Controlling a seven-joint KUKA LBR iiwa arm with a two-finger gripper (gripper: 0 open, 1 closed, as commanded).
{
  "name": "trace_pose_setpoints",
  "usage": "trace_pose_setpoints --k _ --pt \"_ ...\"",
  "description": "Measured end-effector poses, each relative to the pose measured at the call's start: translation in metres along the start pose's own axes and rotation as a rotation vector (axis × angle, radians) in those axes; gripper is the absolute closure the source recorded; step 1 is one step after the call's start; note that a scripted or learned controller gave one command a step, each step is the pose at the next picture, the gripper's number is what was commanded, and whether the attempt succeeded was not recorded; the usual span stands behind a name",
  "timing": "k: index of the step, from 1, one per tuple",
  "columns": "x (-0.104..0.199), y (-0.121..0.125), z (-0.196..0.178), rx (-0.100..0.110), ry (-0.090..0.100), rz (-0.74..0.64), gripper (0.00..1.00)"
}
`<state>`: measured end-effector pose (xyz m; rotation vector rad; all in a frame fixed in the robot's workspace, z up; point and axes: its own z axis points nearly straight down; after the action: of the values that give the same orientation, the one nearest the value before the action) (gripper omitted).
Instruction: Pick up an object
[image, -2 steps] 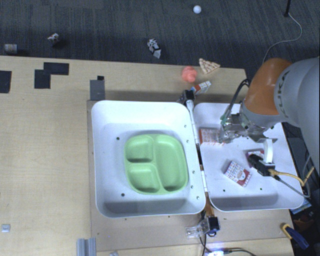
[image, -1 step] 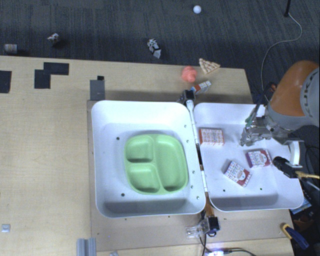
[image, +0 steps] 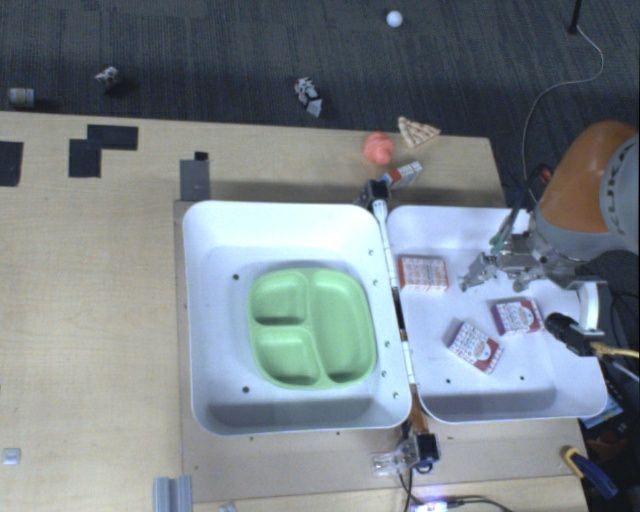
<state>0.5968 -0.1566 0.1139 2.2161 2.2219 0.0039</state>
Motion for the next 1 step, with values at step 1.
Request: trace_pose_setpoints --k 1 --pt "0.0179 -0.0799 0.0238 -0.015 -0.007 0.001 0.0"
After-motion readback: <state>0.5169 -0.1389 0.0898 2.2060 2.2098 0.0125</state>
